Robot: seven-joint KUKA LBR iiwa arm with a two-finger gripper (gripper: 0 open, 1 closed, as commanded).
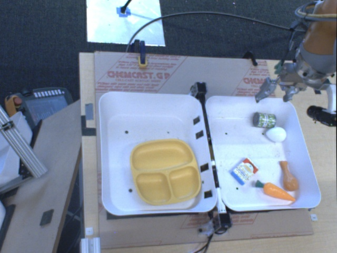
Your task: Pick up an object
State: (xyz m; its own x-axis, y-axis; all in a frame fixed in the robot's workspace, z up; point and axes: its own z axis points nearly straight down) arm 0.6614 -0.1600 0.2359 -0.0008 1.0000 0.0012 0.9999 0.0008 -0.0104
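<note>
The arm's hand (277, 90) hangs over the right white bin (303, 157) at its one-o'clock rim, its two fingers spread apart and gripping nothing. Below it, toward six o'clock, lie a small green can (264, 120) and a white egg (275, 135) — just beside each other. A yellow divided plastic plate (165, 171) sits in the left white bin (113, 141).
</note>
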